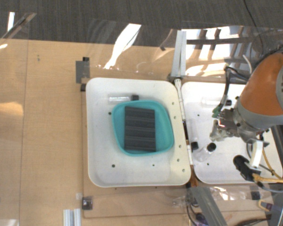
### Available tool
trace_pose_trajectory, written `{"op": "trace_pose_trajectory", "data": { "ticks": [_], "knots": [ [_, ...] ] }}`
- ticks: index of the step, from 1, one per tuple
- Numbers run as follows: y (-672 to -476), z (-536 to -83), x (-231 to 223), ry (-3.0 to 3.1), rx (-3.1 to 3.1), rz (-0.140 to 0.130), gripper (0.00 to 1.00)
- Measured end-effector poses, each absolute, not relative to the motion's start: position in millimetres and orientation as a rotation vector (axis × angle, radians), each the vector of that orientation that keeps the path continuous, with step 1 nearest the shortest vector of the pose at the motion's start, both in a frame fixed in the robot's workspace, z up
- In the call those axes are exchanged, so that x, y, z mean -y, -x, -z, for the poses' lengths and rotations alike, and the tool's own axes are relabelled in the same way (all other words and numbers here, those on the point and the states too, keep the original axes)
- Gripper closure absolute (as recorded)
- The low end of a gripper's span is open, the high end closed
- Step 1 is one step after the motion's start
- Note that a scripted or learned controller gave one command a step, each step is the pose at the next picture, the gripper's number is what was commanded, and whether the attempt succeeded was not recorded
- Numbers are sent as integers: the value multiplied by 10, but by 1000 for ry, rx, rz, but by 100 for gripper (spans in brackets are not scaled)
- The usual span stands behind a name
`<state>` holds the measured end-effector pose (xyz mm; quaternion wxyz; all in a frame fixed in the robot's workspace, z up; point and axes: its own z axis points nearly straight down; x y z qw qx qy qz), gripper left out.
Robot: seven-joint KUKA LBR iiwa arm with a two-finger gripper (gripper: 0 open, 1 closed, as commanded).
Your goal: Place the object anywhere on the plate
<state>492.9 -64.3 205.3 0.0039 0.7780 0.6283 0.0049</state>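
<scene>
A teal plate (166, 131) lies in the middle of the left bin (99, 168). On it rests a dark grey ridged rectangular block (140, 128), flat and roughly centred. Just behind the plate, a small clear stick with a black tip (123, 98) lies on the bin floor. My gripper (216, 134) hangs below the grey wrist over the left part of the right bin (203, 95), near the wall between the bins and well to the right of the plate. Nothing can be seen held in it.
Two small dark bits (195, 145) (210, 147) sit low in the right bin by the dividing wall. The orange-banded arm (269, 86) and its cables cover that bin's right side. A metal bracket (178, 51) rises behind the bins.
</scene>
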Motion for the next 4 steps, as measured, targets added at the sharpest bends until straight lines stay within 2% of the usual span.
{"op": "trace_pose_trajectory", "data": {
  "ticks": [1, 2, 3, 4],
  "knots": [
    [-4886, -1843, 110, -2418, -2003, -6, 100],
    [-4887, -1844, 112, -2418, -2002, -6, 0],
    [-4911, -1950, 102, -2411, -2007, -12, 100],
    [-5218, -1845, -666, -2402, -2022, -6, 100]
  ]
}}
